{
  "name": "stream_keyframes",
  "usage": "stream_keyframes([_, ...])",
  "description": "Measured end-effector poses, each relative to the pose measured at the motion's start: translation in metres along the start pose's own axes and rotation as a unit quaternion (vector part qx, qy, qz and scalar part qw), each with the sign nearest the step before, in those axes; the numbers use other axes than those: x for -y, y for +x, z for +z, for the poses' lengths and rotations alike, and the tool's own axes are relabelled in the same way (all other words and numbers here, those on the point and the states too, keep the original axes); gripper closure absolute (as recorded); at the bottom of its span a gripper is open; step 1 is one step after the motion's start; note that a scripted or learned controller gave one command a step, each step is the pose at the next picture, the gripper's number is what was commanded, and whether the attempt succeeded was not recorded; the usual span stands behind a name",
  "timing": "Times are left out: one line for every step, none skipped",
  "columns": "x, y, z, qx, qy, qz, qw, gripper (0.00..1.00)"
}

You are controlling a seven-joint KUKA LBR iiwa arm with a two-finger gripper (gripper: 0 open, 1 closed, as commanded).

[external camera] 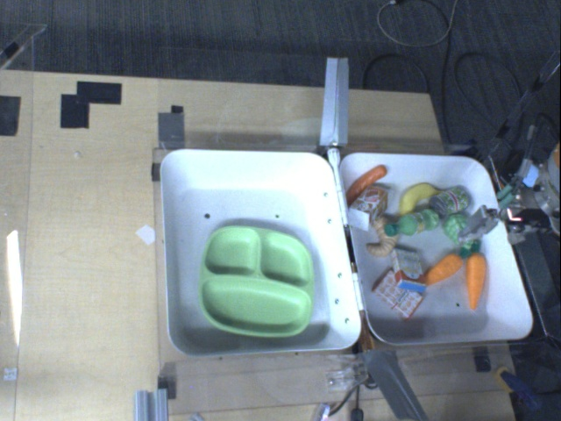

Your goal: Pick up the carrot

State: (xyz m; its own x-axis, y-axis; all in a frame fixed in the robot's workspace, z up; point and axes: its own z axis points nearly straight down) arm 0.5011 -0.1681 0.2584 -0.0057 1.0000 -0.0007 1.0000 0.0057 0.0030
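Near edge of the bench [79, 261]: pale wood, with metal bracket pieces just below the two bins.
Bins: two, shallow and white, side by side, touching along a centre seam.
Left bin [184, 235]: holds one green divided plate [259, 279] with three compartments, lying in the near half.
Right bin [517, 310]: holds a cluster of toy food, mostly in its far and middle parts.
Carrots: two, both orange with green tops, in the right half of the right bin.
Right carrot [475, 279]: lies lengthwise, green top toward the far side, tip pointing near, close to the bin's right wall.
Left carrot [444, 268]: smaller, tilted, just left of the other; their green tops nearly meet.
Banana [419, 196]: one, yellow, far middle of the right bin.
Sausage [366, 181]: one, orange-red, at the far left corner of the right bin.
Green pieces [412, 224]: a string of several, running left to right across the bin's middle; exact count unclear.
Printed box [401, 295]: one, red and white, near left of the carrots.
Gripper [485, 222]: at the right side of the right bin, just far of the carrots' green tops.
Fingers: cannot tell whether wide or narrow; too blurred and dark.
Arm [535, 191]: comes in from the right edge, over the bin's right rim.
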Motion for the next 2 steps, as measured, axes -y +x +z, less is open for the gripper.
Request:
stream_keyframes([0.008, -0.007, 0.161, 0.000, -0.003, -0.003, 1.0000, 0.00])
stream_keyframes([0.007, -0.008, 0.151, 0.000, -0.005, -0.003, 1.0000, 1.00])
